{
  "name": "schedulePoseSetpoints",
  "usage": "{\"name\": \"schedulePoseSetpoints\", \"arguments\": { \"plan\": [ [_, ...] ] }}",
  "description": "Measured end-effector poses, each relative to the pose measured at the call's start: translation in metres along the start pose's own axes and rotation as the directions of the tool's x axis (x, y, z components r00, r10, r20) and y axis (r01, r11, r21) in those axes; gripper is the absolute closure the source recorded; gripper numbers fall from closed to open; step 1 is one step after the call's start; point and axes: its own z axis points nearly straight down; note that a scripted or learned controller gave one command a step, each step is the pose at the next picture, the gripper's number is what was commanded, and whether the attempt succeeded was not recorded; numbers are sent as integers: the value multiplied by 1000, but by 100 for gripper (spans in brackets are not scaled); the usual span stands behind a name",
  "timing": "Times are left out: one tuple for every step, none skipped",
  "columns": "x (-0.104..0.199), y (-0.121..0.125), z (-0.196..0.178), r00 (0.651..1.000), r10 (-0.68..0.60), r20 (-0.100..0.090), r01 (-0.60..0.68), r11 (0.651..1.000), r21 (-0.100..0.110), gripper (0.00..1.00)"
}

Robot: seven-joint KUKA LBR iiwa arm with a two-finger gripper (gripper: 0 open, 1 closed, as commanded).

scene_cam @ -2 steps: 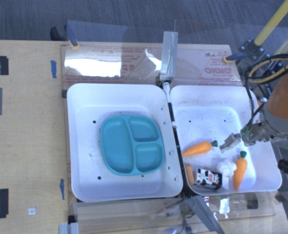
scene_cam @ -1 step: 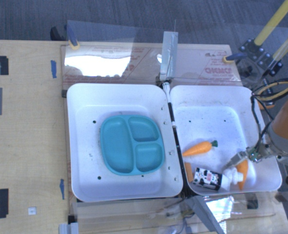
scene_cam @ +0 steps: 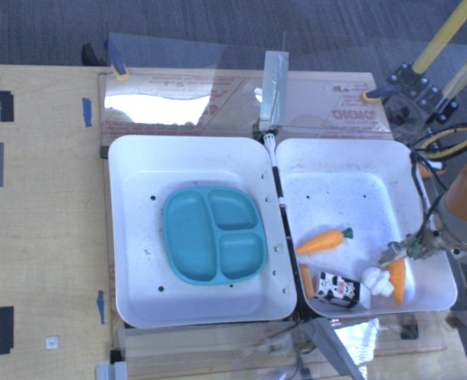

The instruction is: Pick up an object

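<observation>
Nearest, a carton (scene_cam: 336,289) and bottle (scene_cam: 393,280) lie by the right bin's (scene_cam: 352,158) front edge, carrot (scene_cam: 323,241) behind; nothing lifted yet; hand (scene_cam: 401,250) beside the bottle, grip unclear.

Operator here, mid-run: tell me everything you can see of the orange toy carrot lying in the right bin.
The orange toy carrot with a small green top looks like smooth plastic, tapered to a point. It lies flat on the floor of the right white bin, roughly mid-bin, slightly tilted: tip toward the divider between the bins, green top toward the arm's side. It appears whole and touches nothing but the bin floor. The black-and-white carton lies nearer the front wall, apart from it, and the gripper sits off to its right, not on it.
</observation>
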Motion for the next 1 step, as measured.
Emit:
{"name": "schedulePoseSetpoints", "arguments": {
  "plan": [
    [46,74,-96,977,215,-1,-215,977,1,100]
  ]
}}
